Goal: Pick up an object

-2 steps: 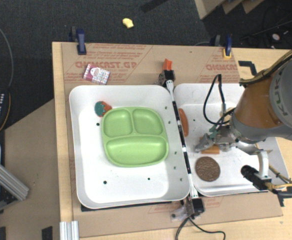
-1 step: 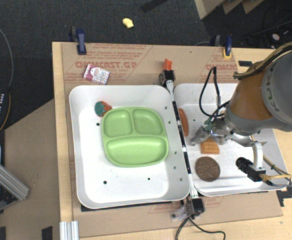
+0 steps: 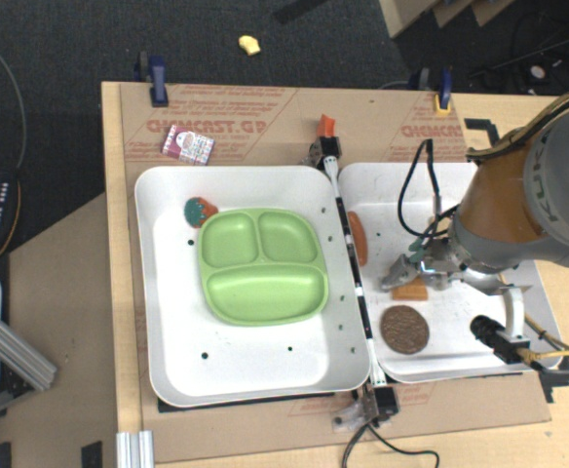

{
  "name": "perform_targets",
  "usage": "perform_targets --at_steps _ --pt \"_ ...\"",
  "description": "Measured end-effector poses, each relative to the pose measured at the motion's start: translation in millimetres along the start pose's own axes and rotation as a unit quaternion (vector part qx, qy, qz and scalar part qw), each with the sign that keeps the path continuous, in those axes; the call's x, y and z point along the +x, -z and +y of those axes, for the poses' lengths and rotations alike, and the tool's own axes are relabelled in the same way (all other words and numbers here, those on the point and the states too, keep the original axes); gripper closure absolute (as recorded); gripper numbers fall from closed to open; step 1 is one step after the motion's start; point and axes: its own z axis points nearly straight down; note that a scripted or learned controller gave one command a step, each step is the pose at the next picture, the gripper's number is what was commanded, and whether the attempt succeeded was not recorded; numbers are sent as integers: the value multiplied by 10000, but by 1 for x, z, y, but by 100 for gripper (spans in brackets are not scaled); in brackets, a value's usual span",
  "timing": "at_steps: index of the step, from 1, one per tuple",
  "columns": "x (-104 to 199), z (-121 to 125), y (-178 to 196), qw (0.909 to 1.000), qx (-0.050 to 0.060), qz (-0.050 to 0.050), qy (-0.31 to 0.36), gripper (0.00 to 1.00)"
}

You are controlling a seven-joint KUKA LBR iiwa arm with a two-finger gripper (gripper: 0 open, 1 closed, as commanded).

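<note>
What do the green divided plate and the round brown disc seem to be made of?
The green divided plate with three compartments looks like moulded plastic: even colour, rounded ridges, a soft matt sheen. The round brown disc in the right white bin has a speckled, rough-looking surface; perhaps cork, felt or a toy biscuit, but the picture leaves this open.

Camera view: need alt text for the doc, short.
The arm reaches into the right bin, its end effector low over a small tan piece, with a brown disc in front of it. The left bin holds a green tray and a small round object.
</note>
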Motion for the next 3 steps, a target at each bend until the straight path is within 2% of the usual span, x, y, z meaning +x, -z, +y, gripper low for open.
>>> perform_targets --at_steps 2,3 --pt "8 -16 0 10000 1 2 4 0" --pt "13 30 0 10000 -36 -9 19 0"
